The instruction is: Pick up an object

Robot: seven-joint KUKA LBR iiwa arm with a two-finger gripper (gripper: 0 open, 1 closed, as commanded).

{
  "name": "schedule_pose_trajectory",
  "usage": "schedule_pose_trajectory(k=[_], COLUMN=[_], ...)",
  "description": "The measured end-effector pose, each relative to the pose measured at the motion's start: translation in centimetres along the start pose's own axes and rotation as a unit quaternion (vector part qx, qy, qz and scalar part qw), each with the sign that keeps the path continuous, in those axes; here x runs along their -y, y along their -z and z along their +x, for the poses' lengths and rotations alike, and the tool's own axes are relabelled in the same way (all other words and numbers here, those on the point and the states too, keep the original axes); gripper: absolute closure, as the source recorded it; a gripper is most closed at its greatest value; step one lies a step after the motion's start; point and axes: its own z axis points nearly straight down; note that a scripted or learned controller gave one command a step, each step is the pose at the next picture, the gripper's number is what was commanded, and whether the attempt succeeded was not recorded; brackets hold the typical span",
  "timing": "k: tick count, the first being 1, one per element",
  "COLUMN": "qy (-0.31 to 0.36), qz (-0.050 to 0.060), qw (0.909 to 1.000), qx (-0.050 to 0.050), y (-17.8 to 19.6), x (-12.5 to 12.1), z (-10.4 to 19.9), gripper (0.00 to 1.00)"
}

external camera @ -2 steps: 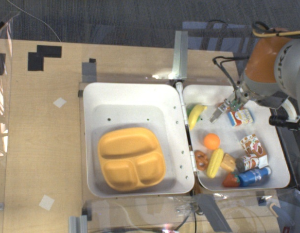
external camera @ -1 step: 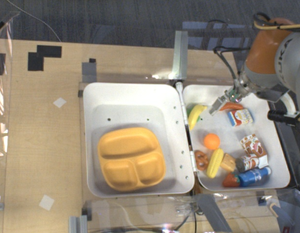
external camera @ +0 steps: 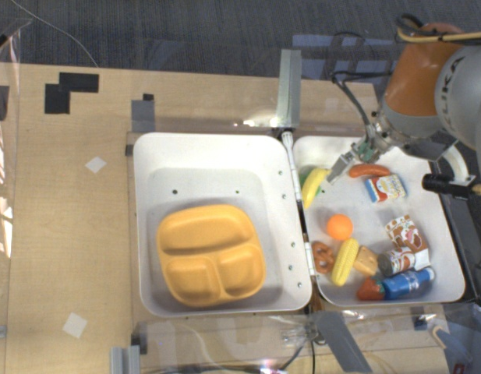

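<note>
My gripper (external camera: pixel 357 160) hangs low over the back of the right bin (external camera: pixel 450 232), with the orange-banded wrist above it. Its two fingers stand spread apart, one reaching left toward a yellow-green fruit (external camera: pixel 313 185). A red sausage (external camera: pixel 369 171) lies just below the gripper, between and slightly in front of the fingertips; nothing is lifted. Beside the sausage is a small blue and white carton (external camera: pixel 386 187). Further forward lie an orange ball (external camera: pixel 340 226), a yellow corn cob (external camera: pixel 345 259) and a pretzel (external camera: pixel 322 255).
The left bin (external camera: pixel 217 150) holds a yellow divided tray (external camera: pixel 211 252). At the right bin's front sit a patterned can (external camera: pixel 401 236), a blue bottle (external camera: pixel 405 283) and a red fruit (external camera: pixel 370 289). A metal post (external camera: pixel 288 92) stands behind the divider between the bins.
</note>
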Motion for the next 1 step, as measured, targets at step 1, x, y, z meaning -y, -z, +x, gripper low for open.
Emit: schedule_pose_trajectory(k=[1], qy=[-0.051], qz=[0.002], qw=[0.9987], qx=[-0.001], y=[-4.57], x=[3.83], z=[-2.94], gripper=[0.0])
